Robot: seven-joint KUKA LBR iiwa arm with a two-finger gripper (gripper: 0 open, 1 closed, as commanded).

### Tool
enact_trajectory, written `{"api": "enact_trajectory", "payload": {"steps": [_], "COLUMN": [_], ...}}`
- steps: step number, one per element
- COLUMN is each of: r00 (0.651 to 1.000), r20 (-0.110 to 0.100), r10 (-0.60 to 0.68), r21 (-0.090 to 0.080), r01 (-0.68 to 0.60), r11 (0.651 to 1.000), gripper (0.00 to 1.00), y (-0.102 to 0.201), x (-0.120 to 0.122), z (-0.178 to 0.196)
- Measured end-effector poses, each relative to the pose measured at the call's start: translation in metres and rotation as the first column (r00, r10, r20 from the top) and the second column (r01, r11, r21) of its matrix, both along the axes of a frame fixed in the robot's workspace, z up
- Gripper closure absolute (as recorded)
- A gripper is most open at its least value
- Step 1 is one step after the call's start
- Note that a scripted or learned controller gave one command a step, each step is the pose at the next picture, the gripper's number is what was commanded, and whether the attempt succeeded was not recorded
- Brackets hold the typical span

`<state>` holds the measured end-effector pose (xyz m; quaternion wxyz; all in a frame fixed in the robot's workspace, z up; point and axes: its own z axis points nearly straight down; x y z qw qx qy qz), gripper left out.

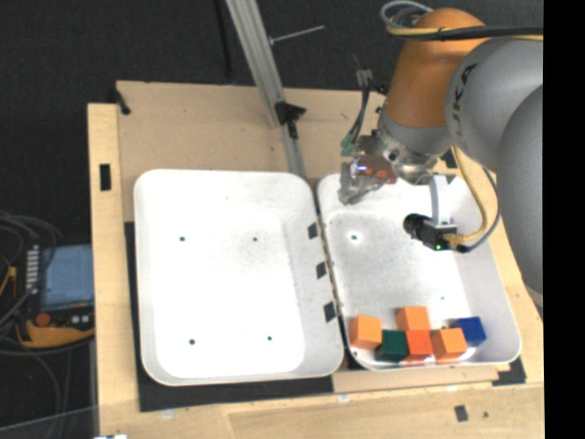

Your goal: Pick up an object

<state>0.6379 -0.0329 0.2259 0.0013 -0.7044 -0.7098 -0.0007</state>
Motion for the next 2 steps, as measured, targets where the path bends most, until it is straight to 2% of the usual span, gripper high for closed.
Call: {"api": "enact_trajectory", "payload": {"steps": [2], "r00": [1.000], "r20": [-0.003], "r10": [0.001], "r21": [0.000], "r01": [-0.001], "r11": [1.000], "gripper": [1.00], "y": [0.102], "x": [-0.034], "z": [0.022]}}
